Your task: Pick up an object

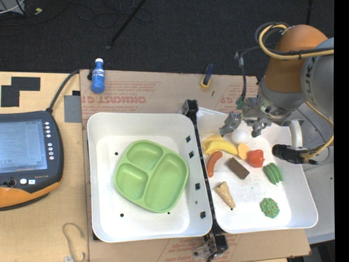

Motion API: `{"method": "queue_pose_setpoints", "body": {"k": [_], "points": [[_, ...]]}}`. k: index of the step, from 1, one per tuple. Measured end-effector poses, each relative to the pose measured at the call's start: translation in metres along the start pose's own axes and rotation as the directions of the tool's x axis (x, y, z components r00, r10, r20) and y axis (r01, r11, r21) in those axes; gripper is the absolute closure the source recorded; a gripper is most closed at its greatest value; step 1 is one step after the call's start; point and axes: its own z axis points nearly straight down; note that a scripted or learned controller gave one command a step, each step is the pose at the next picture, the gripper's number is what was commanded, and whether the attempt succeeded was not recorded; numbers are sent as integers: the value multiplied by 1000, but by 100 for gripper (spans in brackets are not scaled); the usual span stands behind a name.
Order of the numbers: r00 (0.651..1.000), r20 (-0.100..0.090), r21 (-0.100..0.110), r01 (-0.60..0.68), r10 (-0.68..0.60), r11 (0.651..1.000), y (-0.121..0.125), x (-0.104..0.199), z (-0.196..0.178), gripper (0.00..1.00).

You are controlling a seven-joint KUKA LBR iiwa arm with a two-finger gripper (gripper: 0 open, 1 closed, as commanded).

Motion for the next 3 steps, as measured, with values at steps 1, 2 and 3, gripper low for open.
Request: {"method": "queue_pose_setpoints", "body": {"k": [1, 2, 3], "points": [[1000, 2, -14, 2, -2, 1000, 3, 0, -8, 0], [1000, 1, -8, 1, -1, 1000, -4, -6, 42, 0], [1000, 0, -8, 2, -2, 1000, 3, 1, 98, 0]]}}
